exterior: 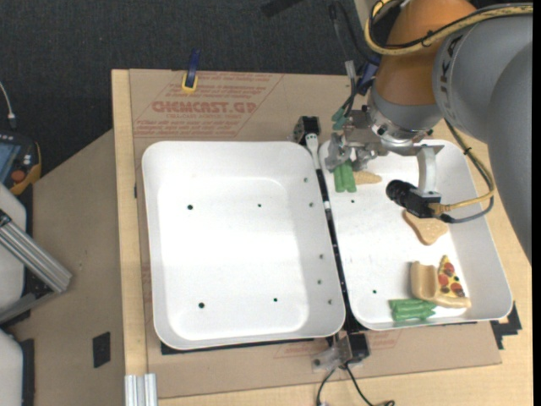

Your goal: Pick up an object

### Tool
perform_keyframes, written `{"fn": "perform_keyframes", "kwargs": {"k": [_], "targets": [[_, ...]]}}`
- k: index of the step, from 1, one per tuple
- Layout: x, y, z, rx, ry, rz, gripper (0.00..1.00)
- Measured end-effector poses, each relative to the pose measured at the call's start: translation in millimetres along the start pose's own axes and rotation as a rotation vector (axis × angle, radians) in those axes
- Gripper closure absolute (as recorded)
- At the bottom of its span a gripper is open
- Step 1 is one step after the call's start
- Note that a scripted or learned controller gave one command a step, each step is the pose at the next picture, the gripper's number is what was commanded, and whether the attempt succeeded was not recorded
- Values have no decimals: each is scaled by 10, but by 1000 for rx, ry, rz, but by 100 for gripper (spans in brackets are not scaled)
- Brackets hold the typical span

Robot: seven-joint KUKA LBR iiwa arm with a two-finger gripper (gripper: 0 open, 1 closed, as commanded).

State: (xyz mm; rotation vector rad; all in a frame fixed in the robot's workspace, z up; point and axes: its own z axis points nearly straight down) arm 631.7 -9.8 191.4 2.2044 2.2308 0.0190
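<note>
My gripper [343, 161] hangs over the far left corner of the right bin [473, 252], close to the divider between the bins. A small green block [345, 180] sits directly under the gripper tip, its upper end hidden by the gripper. I cannot see whether it is being gripped. A flat tan piece [369, 177] lies just right of the green block. Further toward the front lie another tan piece [427, 227], a pizza-slice toy [449, 282] beside a tan roll [422, 280], and a green bundle [411, 311].
The left bin [169, 252] lies beside the right one, and their rims meet along the middle. The arm's grey body and orange band [423, 24] overhang the right bin's far side. Cardboard [211, 100] lies under both bins.
</note>
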Motion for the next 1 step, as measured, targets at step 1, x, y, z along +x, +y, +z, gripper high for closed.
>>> {"fn": "perform_keyframes", "kwargs": {"k": [1], "targets": [[580,-1002,64,21,0,6,100]]}}
